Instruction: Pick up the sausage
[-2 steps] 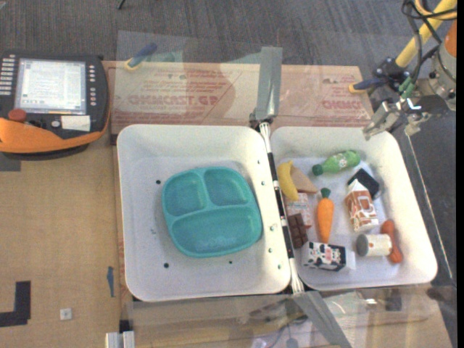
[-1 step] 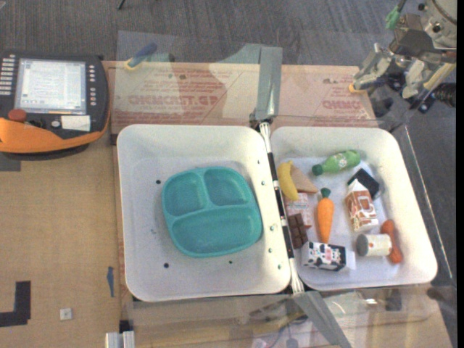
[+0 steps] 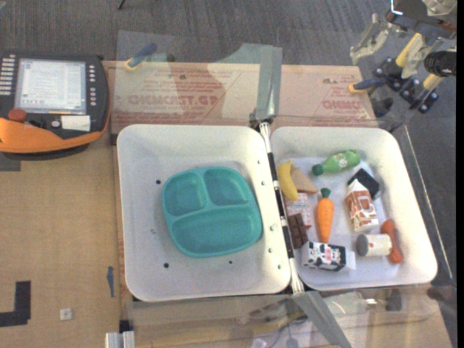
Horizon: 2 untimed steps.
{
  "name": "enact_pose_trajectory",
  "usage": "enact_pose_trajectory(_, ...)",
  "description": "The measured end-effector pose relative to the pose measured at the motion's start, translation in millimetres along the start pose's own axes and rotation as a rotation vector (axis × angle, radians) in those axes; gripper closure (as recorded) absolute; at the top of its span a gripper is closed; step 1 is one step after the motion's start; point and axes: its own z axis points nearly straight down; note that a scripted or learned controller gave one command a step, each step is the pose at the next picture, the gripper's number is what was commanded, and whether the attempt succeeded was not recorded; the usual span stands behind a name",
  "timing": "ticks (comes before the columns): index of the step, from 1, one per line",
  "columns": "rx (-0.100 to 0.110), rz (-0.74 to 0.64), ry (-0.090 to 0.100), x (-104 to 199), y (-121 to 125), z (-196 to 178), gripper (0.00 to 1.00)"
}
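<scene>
Two bins: we are seeing a teal tray (image 3: pixel 211 212) lying in the left one
Sausage (image 3: pixel 392 240): lying by the right bin's (image 3: pixel 417 194) right wall; touching a can (image 3: pixel 373 246)
Gripper (image 3: pixel 406 46): hovering top right, well apart; we cannot tell its state

light: even, fairly bright | glare: white bins (image 3: pixel 138 267) washed pale | shadows: faint | focus: soft, slightly grainy throughout
</scene>
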Motion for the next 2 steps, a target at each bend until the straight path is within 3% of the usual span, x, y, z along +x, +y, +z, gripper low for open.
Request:
enact_pose_trajectory(1, 0.0, 0.205, -0.001, -61.8, 17.3, -6.9, 0.0)
enact_pose_trajectory(2, 0.0, 0.248, -0.001, -119.9, 33.6, -4.8, 0.0)
